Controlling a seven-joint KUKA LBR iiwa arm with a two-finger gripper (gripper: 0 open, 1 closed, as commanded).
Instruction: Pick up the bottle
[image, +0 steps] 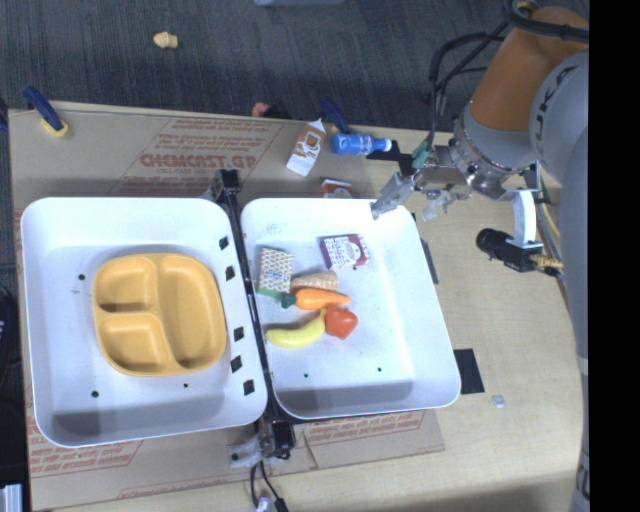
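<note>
The bottle (360, 145) lies outside the bins on the far bench, so the gripper (392, 200), fingers apparently spread and holding nothing, hovers just right of it.

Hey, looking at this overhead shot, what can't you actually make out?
- Gripper: camera view, too small and blurred to tell whether it is open or shut.
- Bottle: lies outside the bins; label too small to read.
- Purple packet in the right bin: print blurred.
- Arm: cut off by the top edge.
</note>
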